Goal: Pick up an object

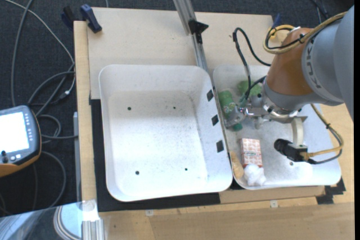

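Overhead, a wooden bench (140, 36) carries two shallow white bins side by side. Biggest of the pair in view is the left bin (154, 132), speckled on its floor. To its right sits the right bin (292, 174), partly covered by my arm (315, 64), grey with an orange band, which reaches in from the right edge and bends down over the bin's upper half.

My gripper (243, 111) hangs low at the bin's left side, near the wall shared with the other bin. Whether it is spread or closed I cannot tell, and nothing can be seen held in it.

Just at the gripper, touching or under it, lie some green objects (227, 101), too blurred to name. Below the gripper, toward the bin's near edge, lies a small reddish packet (251, 151), its long axis running up and down the view, with a white crumpled piece (254, 176) at its lower end.

As I judge it, the green objects are the closest pick; the packet lies apart, nearer the bench's front
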You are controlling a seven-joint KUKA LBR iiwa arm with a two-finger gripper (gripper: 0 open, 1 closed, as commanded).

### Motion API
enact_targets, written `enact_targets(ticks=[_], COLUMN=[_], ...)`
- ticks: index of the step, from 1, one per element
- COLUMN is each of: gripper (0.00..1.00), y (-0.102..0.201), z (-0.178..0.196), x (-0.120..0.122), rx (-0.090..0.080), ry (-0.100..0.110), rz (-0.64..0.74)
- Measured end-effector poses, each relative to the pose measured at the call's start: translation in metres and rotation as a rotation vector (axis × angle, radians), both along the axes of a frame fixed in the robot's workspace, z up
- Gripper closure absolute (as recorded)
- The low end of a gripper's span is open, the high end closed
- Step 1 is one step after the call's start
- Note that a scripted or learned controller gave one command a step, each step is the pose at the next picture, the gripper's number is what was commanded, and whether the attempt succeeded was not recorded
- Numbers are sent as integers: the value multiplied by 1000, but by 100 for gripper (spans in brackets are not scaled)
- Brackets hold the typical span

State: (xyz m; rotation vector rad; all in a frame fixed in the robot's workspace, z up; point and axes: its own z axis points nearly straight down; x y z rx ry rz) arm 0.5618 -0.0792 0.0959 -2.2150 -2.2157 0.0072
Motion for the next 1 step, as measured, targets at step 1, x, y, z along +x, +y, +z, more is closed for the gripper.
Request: enact_targets(ticks=[1], gripper=[0], y=[0], z=[-4], x=[0], rx=[0], ry=[-4], rz=[-1])
